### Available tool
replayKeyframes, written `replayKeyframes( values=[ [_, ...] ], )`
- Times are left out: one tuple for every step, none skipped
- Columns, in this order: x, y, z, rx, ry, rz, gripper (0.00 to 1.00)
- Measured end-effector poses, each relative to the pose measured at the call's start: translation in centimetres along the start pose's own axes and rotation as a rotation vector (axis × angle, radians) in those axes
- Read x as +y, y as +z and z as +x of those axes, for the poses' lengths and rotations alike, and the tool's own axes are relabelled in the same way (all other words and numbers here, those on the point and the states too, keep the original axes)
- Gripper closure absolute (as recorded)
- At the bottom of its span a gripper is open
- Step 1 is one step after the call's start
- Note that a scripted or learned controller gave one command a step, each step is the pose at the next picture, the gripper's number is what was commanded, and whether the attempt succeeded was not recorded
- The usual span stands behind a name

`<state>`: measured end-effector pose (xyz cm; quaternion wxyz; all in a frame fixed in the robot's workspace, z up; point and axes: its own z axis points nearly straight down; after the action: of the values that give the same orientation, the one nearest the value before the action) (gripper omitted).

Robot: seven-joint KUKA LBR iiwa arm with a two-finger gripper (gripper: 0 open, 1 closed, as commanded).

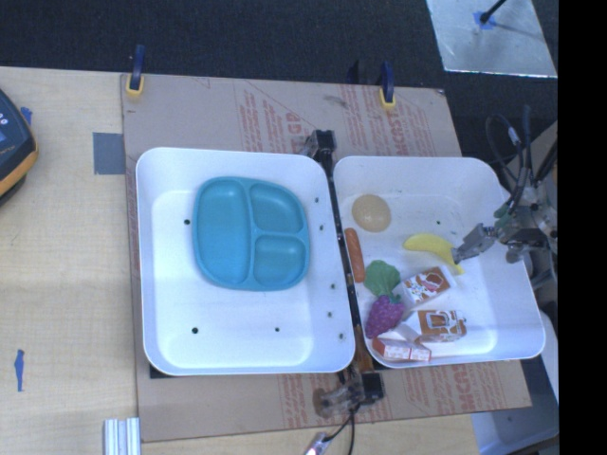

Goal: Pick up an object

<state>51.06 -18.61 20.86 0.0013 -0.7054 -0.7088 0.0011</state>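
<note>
My gripper (471, 245) sits just beside the banana (432, 247), whether open or closed I cannot tell; I judge the banana light, slick, best pinched mid-curve.

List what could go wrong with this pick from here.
1. The gripper sits right beside the banana, whose curved, smooth shape might slip out of a pinch.
2. The grapes, broccoli and snack packets lie crowded together, so a reach there could catch two things or shove them.
3. The carrot lies against the right bin's left wall, leaving little finger room.
</note>
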Motion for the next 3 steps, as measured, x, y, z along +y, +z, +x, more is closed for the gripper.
replayKeyframes(
  values=[
    [0.2, 5.5, 4.5, 0.0, -0.002, 0.001, 0.0],
    [0.8, 11.6, 7.5, -0.001, -0.001, -0.002, 0.0],
    [7.3, 11.6, 4.4, 0.0, 0.0, -0.002, 0.0]
  ],
)
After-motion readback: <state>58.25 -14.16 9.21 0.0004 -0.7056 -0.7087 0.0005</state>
